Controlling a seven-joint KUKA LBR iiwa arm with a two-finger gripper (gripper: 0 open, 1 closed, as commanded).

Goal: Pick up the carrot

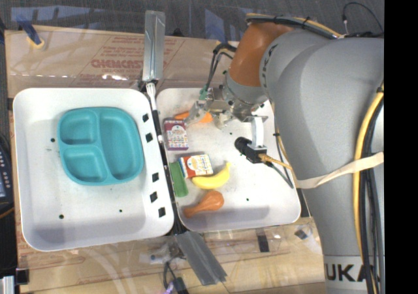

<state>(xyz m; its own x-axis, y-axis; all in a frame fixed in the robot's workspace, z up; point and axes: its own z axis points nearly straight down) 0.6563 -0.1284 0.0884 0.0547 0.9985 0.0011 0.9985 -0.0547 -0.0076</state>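
camera view: right bin [274,211] holds carrot [193,115] under gripper [212,111], claw state unclear.

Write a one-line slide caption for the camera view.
Gripper down at the carrot in the right bin.

Bulky grey arm [326,103], orange wrist band, black cables, yellow hose

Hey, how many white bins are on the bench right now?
2. The left shallow white bin holds a teal divided plastic plate. The right shallow white bin holds the food items, with the grey arm reaching over it.
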